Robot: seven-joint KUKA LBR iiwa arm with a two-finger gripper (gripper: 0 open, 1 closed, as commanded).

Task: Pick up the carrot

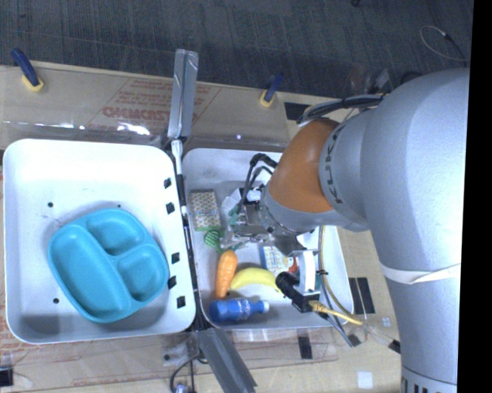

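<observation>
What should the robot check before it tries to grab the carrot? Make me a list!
1. Carrot in plain sight in the right bin: ok.
2. Gripper close above the carrot's green top: ok.
3. Carrot already held: not ok, it lies on the bin floor.
4. Room around the carrot: not ok, the banana touches its side and the blue bottle lies at its tip.
5. Gripper lined up with the carrot's length: cannot tell.

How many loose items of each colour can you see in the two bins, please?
Blue: 2, divided plate and bottle
Orange: 1, carrot
Yellow: 1, banana
Pale checkered: 1, sponge
Total: 5; items under the arm are too hidden to count.
</observation>
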